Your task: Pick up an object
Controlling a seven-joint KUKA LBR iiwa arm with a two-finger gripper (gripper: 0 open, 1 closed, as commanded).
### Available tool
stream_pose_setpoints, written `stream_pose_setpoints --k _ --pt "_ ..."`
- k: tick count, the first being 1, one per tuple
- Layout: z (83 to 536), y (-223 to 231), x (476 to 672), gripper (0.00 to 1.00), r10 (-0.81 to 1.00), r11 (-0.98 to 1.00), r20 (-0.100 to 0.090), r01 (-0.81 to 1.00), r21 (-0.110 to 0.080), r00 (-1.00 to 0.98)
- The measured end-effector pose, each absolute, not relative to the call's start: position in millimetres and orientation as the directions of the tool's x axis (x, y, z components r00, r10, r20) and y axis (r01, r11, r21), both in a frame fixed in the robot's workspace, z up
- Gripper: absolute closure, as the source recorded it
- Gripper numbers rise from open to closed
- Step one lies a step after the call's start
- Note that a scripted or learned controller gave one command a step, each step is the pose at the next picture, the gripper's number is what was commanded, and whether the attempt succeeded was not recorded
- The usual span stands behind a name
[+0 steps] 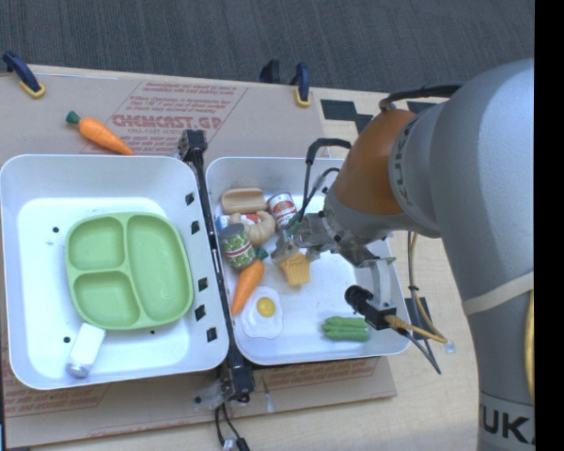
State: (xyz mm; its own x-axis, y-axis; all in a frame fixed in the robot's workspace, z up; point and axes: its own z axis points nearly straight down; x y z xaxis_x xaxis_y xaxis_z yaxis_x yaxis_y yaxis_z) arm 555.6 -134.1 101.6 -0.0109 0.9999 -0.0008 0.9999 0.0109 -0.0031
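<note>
My gripper [295, 241] hangs low in the right bin [385, 346], at the end of the grey arm with the orange band [376, 172]. It sits just above a yellow cheese wedge [296, 271] and right of a beige food piece [258, 225]. Around it lie a bread roll [242, 200], a small tin [282, 207], a green-labelled can [236, 245], a carrot [247, 287], a fried egg [263, 313] and a green pod [346, 328]. The arm hides the bin's right part.
The left bin [19, 186] holds a green divided plate [129, 269] and a white cylinder [85, 350]. A second carrot [99, 132] lies on the cardboard behind the left bin. Blue clamps [23, 73] grip the board's far edge. A black divider [207, 242] separates the bins.
</note>
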Motion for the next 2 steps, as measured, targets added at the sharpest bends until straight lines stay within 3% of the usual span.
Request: stream_pose_setpoints --k 1,2 --pt "256.0 -86.0 570.2 1.00 1.000 0.007 -0.003 1.000 0.011 -0.007" --pt "217.2 -14.6 601.7 1.00 1.000 0.007 0.000 1.000 -0.001 -0.007"
